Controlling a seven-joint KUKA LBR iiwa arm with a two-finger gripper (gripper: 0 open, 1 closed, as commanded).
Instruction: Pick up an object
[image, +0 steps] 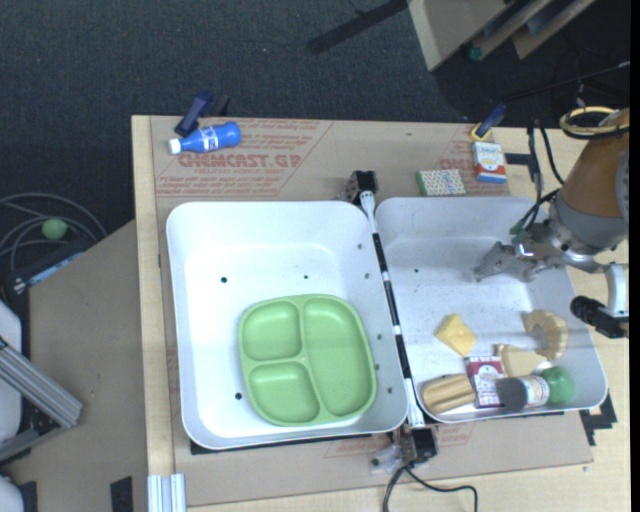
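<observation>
My gripper (497, 266) hangs over the back part of the right bin (440, 228), fingers spread open with nothing between them. Closer to the front of that bin lie a yellow wedge (456, 333), a tan lump (546, 331), a red and white box (485, 380), a dark bottle with a green cap (535, 389) and a tan bun-like roll (446, 393). The wedge is the nearest, a little below and left of the fingers, and apart from them. A green divided plate (304, 358) rests in the left bin (200, 290).
On the bench behind the bins lie a blue and white bottle (205, 137), a small checked card (441, 182) and a small carton (488, 160). A black clamp (362, 184) sits where the bins meet. The arm's orange band (598, 175) is at the right edge.
</observation>
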